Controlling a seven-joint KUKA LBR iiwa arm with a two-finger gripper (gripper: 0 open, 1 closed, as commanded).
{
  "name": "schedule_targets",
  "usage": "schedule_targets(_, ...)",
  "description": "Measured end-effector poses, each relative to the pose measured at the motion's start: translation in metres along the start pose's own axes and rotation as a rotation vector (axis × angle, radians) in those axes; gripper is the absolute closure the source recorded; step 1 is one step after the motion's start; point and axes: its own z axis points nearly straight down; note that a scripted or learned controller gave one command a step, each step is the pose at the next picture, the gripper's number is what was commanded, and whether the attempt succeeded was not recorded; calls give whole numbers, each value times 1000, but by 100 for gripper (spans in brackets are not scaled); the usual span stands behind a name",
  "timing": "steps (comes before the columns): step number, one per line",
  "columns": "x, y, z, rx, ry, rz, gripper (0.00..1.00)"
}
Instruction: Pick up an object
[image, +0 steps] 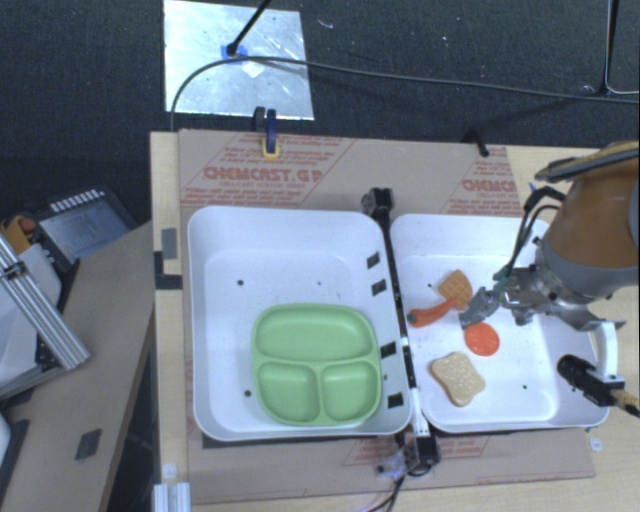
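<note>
The right bin (530, 235) holds a tan waffle-like square (455, 287), an orange carrot-shaped piece (430, 316), a red round slice (483, 341) and a beige bread-like slice (458, 378). My gripper (479, 307) reaches in from the right and hangs low among the first three. Its tip is just right of the orange piece, below the tan square and right above the red slice. Nothing visibly sits in its grasp. The grey and orange arm (590, 235) covers the bin's right part.
In the left bin (230, 240) lies a green three-compartment plate (317, 362) near the front. A black divider strip (392, 300) runs between the bins. Cardboard lies under both bins, with a yellow clamp (270, 138) at the back.
</note>
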Motion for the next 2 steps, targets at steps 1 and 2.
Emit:
schedule_targets(1,0,3,-6,-13,-2,-3,0)
schedule_targets(2,1,13,50,-11,-1,-1,0)
